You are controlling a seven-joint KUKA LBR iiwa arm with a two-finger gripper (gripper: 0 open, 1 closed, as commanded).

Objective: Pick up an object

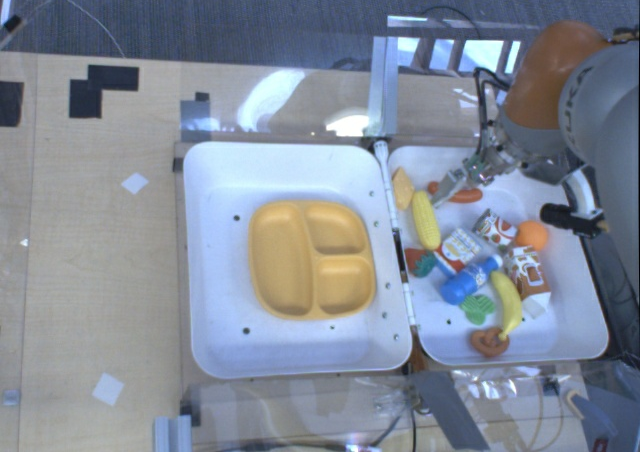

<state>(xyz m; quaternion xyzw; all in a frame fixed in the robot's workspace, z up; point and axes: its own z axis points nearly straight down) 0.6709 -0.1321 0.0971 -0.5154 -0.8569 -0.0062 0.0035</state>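
Observation:
The right bin [585, 335] holds several toy foods. Among them are a yellow corn cob [425, 220], a blue bottle [464, 284], a banana [507, 302], an orange [533, 236] and a small red-and-white carton [494, 229]. A slim red-orange piece [466, 196] lies near the bin's far edge. My gripper [452, 183] hangs low over the bin's far left part, its tip just above and left of that red-orange piece. Nothing is visibly lifted. The arm's grey body and orange band [555, 60] rise at the upper right.
The left bin [215, 330] bears a yellow divided plate [310, 258]. A ridge [392, 240] separates the two bins. A metal frame [450, 45] stands behind the right bin. Also in the right bin are a brown pretzel-like piece [489, 342] and a green item [478, 308].

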